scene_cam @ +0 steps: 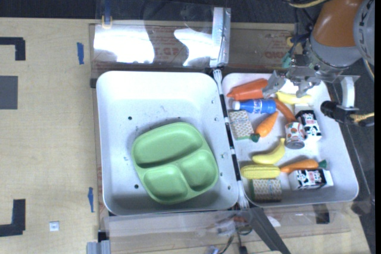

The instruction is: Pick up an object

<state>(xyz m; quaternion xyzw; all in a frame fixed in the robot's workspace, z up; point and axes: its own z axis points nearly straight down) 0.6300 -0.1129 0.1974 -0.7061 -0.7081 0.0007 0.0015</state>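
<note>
Nearest, a green divided tray (174, 162) fills the left bin (113, 92); gripper (290, 85) hangs open and empty above the right bin's (348, 178) crowded toys, near an orange carrot (249, 89); closing there risks pinching two neighbours.

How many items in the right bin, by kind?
Carrots: 3
Bananas: 2
Corn: 1
Bottle: 1
Milk cartons: 2
Can: 1
Packets: 2
Total: 12

Right bin (348, 172) crowded with toy food; left bin (113, 104) open around the green tray (174, 161)
</note>
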